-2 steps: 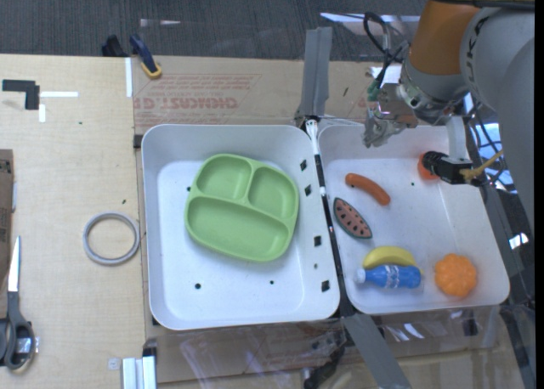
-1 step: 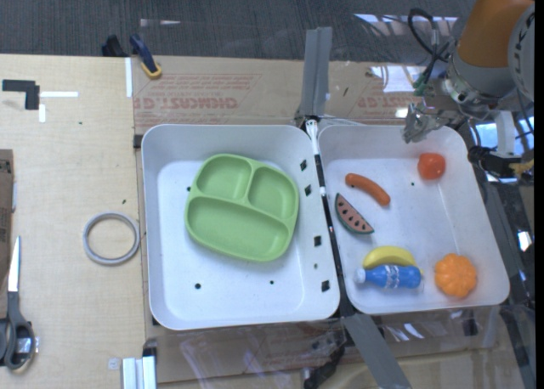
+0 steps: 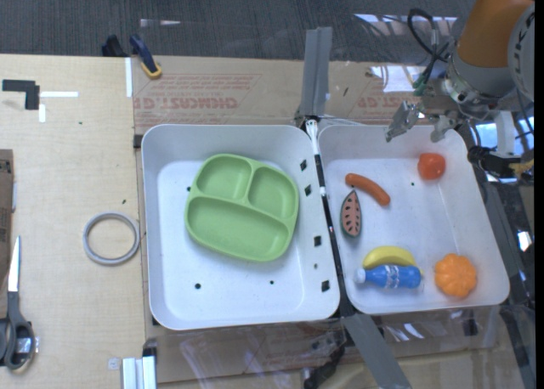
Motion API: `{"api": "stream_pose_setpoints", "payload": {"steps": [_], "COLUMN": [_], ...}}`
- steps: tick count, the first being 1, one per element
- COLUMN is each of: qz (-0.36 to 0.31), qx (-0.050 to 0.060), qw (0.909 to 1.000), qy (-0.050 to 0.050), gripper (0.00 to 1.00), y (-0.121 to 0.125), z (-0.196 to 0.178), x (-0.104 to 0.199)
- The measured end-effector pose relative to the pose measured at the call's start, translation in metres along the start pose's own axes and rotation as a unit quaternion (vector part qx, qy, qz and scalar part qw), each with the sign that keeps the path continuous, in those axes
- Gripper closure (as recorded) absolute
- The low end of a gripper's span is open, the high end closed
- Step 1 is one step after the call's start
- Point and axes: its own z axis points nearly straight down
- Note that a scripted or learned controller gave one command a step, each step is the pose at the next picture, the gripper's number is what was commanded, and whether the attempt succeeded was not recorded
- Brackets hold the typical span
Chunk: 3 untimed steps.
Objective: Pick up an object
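At the upper right of the frame, your claw [image 3: 421, 122] hangs over the back rim of the right-hand shallow white bin [image 3: 484, 217], its two fingers spread apart and holding nothing. Just below it you see a small red tomato-like ball [image 3: 432, 166] lying in that bin's upper right corner, apart from the claw.

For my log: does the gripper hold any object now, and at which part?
Nothing is held: the open gripper hangs above the right white bin's far edge.
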Motion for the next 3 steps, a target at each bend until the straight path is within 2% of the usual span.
{"api": "stream_pose_setpoints", "payload": {"steps": [1, 2, 3], "qz": [0.002, 0.003, 0.003], "qx": [-0.007, -0.008, -0.008], "qw": [1.0, 1.0, 1.0], "qy": [-0.001, 0.0, 0.0], "gripper": [0.0, 1.0, 0.0], "y": [-0.0277, -0.0266, -0.0266], "z": [0.1078, 0.0978, 0.0979], "x": [0.0167, 0.0163, 0.0165]}}
